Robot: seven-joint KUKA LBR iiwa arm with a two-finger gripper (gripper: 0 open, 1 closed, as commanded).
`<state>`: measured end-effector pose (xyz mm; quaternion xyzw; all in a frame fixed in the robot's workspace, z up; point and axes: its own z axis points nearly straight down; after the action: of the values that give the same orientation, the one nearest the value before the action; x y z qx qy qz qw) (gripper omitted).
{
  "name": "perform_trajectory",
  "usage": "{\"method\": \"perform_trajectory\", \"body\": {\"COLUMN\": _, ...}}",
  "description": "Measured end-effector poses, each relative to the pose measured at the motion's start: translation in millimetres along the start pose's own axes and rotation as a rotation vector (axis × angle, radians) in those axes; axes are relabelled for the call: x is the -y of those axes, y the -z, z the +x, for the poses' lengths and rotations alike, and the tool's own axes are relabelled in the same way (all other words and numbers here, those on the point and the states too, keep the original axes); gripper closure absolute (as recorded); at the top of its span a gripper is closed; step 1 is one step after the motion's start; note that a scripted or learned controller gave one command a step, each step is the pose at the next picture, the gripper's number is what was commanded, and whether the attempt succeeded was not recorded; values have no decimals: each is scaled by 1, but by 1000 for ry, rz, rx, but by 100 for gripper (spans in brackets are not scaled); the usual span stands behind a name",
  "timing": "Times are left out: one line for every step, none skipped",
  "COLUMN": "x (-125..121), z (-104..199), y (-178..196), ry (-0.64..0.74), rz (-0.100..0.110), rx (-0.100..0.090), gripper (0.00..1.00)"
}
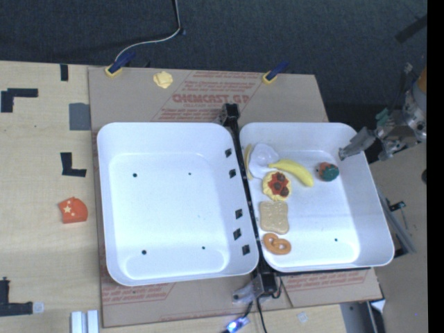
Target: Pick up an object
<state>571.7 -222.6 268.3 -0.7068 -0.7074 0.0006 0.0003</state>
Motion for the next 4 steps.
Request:
{"method": "perform_trajectory", "body": {"x": 80, "z": 83, "y": -61, "ry": 2, "rz": 8, "rx": -5, "gripper": 0}}
{"method": "perform_trajectory", "body": {"x": 35, "z": 39, "y": -190, "ry": -1, "rz": -1, "rx": 2, "gripper": 0}}
{"method": "perform_trajectory", "body": {"x": -41, "z": 62, "y": -183, "ry": 4, "rz": -7, "rx": 1, "gripper": 0}}
{"method": "perform_trajectory", "body": {"x": -76, "z": 95, "y": -184, "ry": 2, "rz": 5, "rx": -2, "gripper": 0}}
